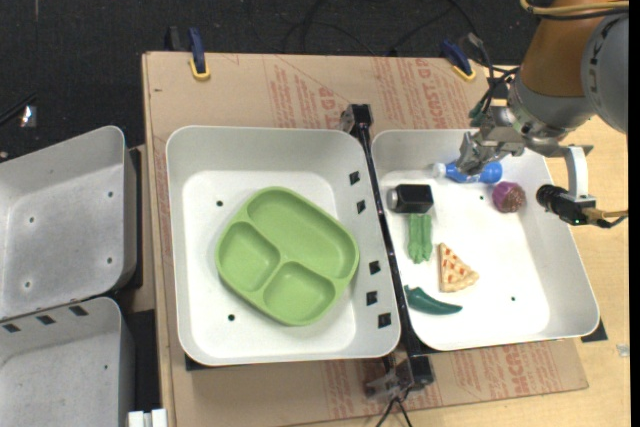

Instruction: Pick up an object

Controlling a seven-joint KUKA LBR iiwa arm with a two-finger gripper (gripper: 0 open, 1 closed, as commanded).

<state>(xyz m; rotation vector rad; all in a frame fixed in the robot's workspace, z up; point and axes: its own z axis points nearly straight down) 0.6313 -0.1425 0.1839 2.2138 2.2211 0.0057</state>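
Item 1, gripper (478, 158): you find it low over the right bin (560, 300), at about 12 o'clock of that bin's floor, reaching in from 3 o'clock. Its tip sits directly on or just above the blue object (470, 172). You cannot tell from this angle how it is set or whether it grips anything.

Item 2, blue object: a small blue piece with a lighter end, lying near the bin's far wall. You may judge it the likely pick target, since the tool hangs right over it.

Item 3, right bin contents, read around the floor:
- purple ball (508, 197), at 1 o'clock, just beside the blue object.
- black cylinder (410, 198), at 10 o'clock, close to the divider.
- green pod (419, 237), just below the cylinder, lying lengthwise.
- pizza slice toy (455, 269), near centre, beside the pod.
- dark green pepper (432, 301), at 7 o'clock, near the front left corner.

These lie scattered and mostly apart, which leaves you room to approach each singly.

Item 4, left bin (200, 165): holds one green divided plate (287, 256), set flat and skewed at centre, its three compartments holding nothing.

Item 5, task status: judged not yet complete; no object is seen lifted.
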